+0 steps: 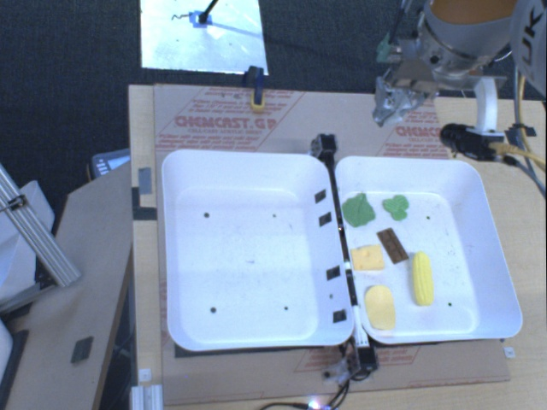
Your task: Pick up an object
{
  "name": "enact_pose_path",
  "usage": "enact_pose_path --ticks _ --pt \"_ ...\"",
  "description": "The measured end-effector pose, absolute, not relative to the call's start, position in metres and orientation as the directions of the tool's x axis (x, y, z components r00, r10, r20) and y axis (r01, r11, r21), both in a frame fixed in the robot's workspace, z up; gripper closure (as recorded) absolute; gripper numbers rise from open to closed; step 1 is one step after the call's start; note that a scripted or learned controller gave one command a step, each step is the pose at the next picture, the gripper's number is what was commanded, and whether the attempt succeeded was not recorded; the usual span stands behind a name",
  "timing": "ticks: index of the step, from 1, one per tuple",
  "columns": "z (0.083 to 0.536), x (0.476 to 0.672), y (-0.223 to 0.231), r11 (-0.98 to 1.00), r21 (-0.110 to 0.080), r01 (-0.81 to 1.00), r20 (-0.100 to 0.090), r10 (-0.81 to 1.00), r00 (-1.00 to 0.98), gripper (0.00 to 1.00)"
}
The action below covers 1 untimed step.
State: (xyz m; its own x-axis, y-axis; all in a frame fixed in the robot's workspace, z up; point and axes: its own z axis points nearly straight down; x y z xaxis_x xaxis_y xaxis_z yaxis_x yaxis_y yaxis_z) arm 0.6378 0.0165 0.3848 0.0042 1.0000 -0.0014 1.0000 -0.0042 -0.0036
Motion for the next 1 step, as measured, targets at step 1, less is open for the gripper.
enact_pose_path --ticks 1 --pt "0.4046 0.67 0.0167 0.004 0.006 1.0 -0.001 1.0 -0.004 1.0"
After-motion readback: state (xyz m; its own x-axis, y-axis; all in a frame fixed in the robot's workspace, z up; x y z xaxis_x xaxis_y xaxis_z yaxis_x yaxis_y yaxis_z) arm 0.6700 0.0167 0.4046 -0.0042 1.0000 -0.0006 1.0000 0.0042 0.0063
